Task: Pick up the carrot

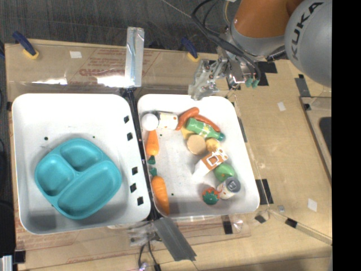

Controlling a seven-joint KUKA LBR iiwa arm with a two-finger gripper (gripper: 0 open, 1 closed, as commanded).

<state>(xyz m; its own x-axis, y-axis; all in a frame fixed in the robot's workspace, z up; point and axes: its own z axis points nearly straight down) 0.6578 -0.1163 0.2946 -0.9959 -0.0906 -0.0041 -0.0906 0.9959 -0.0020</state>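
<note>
Two shallow white bins sat side by side on the bench. The left bin [22,151] held one thing, a teal divided plate [78,176] with three compartments. The right bin [242,151] was crowded. I counted two plain orange carrots along its left wall: the nearer carrot [160,194] lay at the lower left corner, and the farther carrot [152,142] lay above it, close under a small white ball [149,121]. A third orange, pepper-like piece [194,117] rested near the top edge beside a green bottle [203,129]. There was also one tan round disc [196,144], one small carton [214,160], one can [229,186], and one little red and green piece [210,196] touching the can.

The gripper [210,81] hung over the bench just beyond the right bin's top rim, well apart from both carrots, with nothing in it; its fingers looked slightly spread. The bench top [287,168] was pale wood with black tape marks, and dark carpet [84,10] lay behind it.
</note>
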